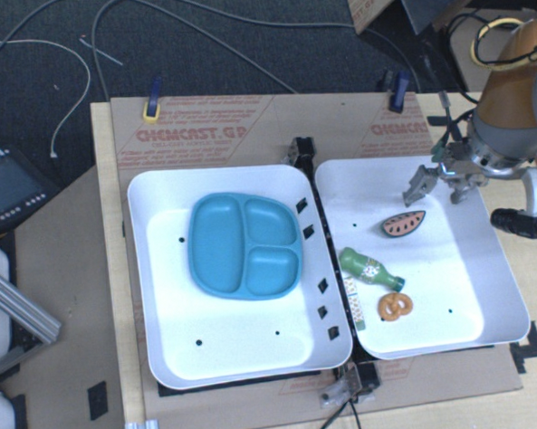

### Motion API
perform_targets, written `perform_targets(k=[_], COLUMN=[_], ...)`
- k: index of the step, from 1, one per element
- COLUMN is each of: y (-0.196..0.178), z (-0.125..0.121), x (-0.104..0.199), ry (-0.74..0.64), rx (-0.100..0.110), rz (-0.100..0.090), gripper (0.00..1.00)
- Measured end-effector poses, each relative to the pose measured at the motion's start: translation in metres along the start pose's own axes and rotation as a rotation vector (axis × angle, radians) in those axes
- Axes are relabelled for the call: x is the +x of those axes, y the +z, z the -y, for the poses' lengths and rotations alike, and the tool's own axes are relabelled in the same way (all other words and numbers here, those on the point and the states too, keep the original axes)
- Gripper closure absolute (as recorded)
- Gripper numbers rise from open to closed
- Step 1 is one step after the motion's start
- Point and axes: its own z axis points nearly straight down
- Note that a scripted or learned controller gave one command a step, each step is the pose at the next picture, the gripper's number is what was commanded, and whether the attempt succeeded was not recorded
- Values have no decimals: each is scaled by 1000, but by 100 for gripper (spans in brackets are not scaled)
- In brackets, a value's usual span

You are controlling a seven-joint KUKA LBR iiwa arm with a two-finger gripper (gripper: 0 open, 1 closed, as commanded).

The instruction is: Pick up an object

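Grey tool open above watermelon slice

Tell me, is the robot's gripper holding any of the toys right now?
No. The gripper hangs above the right bin with nothing between its fingers. The watermelon slice, green bottle and pretzel all lie in the bin.

Printed in faded red across the flat brown cardboard sheet just beyond the two bins: "CHEMCAST GP", plainest above the left white bin, repeated partly above the right one. Smaller red lines around it too blurred to read.
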Motion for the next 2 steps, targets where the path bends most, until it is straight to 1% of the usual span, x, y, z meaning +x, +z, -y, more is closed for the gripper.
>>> perform_targets(k=[1, 2], y=[61, 46], z=[-3, -4], x=[-4, -4], ry=[0, 0], rx=[0, -6], rz=[0, 1], gripper=[0, 100])
